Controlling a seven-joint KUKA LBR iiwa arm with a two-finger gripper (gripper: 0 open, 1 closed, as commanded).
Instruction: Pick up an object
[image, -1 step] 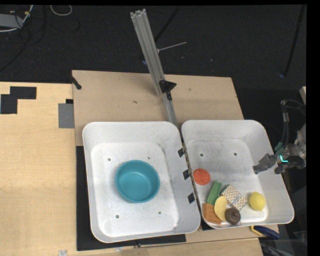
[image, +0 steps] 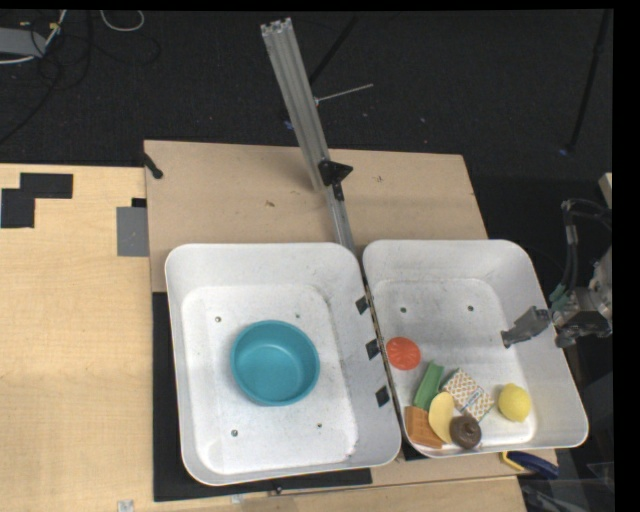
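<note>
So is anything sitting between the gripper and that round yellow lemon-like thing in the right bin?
Nothing visible: the gripper hangs over the right bin's edge, with bare white floor between it and the yellow lemon-shaped object.

Robotics lab, white bins (image: 270, 262) on plywood bench (image: 240, 190), aluminium mast (image: 300, 100), loose cables (image: 60, 30)

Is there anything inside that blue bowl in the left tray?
The teal bowl in the left bin looks empty: its smooth inner floor shows, with nothing on it. Whatever lies beneath the bowl is covered.
</note>
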